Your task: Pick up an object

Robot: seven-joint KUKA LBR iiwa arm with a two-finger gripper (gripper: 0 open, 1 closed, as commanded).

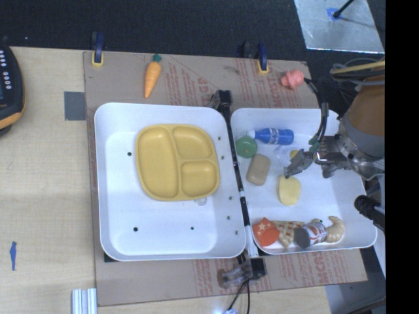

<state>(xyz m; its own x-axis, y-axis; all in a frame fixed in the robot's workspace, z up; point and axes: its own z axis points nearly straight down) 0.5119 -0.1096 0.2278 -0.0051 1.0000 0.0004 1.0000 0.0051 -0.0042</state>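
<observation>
The gripper (292, 165) hangs over the middle of the right bin (350, 241), reaching in from that bin's right side, its dark fingers spread a little with nothing between them. Just below the fingertips lies a pale yellow piece (289, 191), close to them, though whether they touch cannot be told. To the left of the gripper, a tan block (258, 169) sits near the bin's left wall, with a green ball (246, 146) just above it and a blue bottle (273, 136) lying on its side beside the ball, close to the far wall. Along the near wall a row of things is crowded together: a red round piece (265, 231), a dark cap (301, 238), a small can (317, 231) and a curved beige piece (335, 229). The barest floor in this bin is the stretch between the yellow piece and the right wall. The left bin (118, 234) holds a yellow divided plate (177, 161) toward its far side, leaving wide bare floor along its near and left walls. Outside the bins, a carrot (152, 76) lies on the brown board (196, 77) past the left bin's far edge, and a pink lump (292, 78) rests near the board's far right corner.
</observation>
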